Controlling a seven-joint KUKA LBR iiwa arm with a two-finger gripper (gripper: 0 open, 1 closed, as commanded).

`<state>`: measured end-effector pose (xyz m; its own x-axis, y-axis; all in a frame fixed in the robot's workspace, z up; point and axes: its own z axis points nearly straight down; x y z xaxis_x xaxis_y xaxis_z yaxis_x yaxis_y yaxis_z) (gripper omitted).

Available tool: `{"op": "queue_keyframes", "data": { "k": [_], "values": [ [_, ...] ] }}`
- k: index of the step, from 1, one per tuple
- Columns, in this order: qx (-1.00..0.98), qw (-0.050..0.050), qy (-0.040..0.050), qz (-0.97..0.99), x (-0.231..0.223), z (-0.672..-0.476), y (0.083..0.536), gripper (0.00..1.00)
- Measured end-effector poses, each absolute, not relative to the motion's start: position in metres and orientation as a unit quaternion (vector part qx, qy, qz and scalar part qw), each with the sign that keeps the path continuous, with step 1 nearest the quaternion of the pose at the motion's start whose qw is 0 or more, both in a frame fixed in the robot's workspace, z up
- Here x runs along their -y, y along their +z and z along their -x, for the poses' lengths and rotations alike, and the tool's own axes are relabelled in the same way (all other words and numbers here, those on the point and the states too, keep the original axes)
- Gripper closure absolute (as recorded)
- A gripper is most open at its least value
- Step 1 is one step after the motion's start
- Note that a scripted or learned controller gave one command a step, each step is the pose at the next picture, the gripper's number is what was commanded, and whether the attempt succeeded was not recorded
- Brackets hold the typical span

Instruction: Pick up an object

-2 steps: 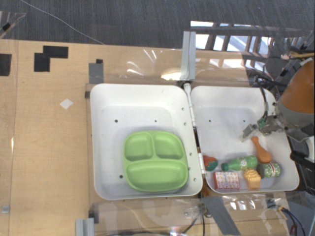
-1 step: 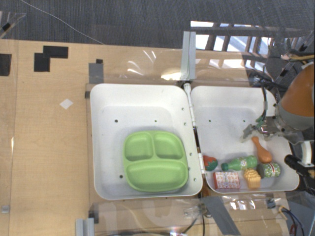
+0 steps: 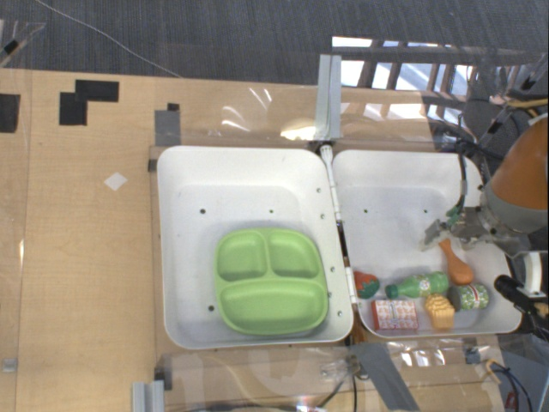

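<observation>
The right bin [image 3: 386, 187] holds several small items along its near edge: a red piece [image 3: 366, 283], a green bottle [image 3: 419, 286], an orange drumstick [image 3: 457, 263], a green can [image 3: 472, 296], a yellow block [image 3: 441, 311] and a pink-and-white box [image 3: 395, 315]. My gripper [image 3: 443, 229] hangs over the right side of this bin, just above and behind the drumstick's narrow end. Nothing shows in its grasp.
The left bin [image 3: 189, 187] carries a green divided plate [image 3: 270, 280] near its front. A metal divider [image 3: 336, 221] runs between the two bins. The arm's grey body and orange band [image 3: 523, 178] enter from the right, over the bin's right wall.
</observation>
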<state>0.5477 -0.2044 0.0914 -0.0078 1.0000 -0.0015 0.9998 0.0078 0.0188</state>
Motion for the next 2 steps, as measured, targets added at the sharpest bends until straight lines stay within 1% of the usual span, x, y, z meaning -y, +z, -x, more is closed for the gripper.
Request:
{"op": "queue_keyframes", "data": {
  "k": [1,2],
  "values": [
    [-0.711,0.009,0.0085,-0.703,0.203,-0.55,0.104,1.0],
    [-0.657,0.002,0.0016,-0.754,0.147,-0.584,0.15,1.0]
  ]
}}
